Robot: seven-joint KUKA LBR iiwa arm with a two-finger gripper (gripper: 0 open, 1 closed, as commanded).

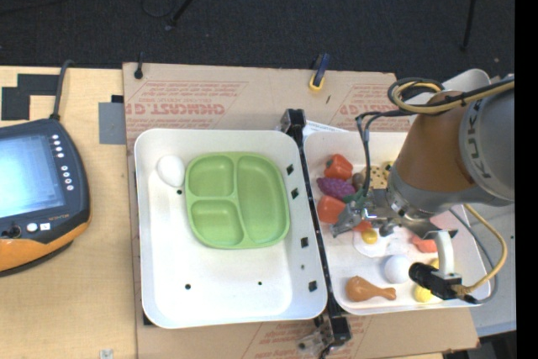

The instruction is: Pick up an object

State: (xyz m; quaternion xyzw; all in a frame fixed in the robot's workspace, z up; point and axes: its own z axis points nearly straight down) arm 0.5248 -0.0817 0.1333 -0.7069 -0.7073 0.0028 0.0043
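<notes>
So the toys we could grab are all piled in the right bin point(336, 286): an orange piece point(340, 165), a purple grape bunch point(334, 187), a red piece point(330, 207), a fried-egg thing point(368, 240), a white egg point(395, 267), a chicken drumstick point(370, 290) near the front edge, and something yellow point(423, 293) beside it. Our hand point(353, 219) sits low in that bin, right next to the red piece and the grapes. We honestly can't tell how it's set, or whether it's got anything. The grey and orange arm point(445, 155) covers the far side of the bin. The left bin point(160, 265) has a green divided plate point(236, 199) and another white egg point(171, 171) by its corner. A tablet-like screen point(38, 185) lies on the tabletop point(50, 307) at far left.
</notes>
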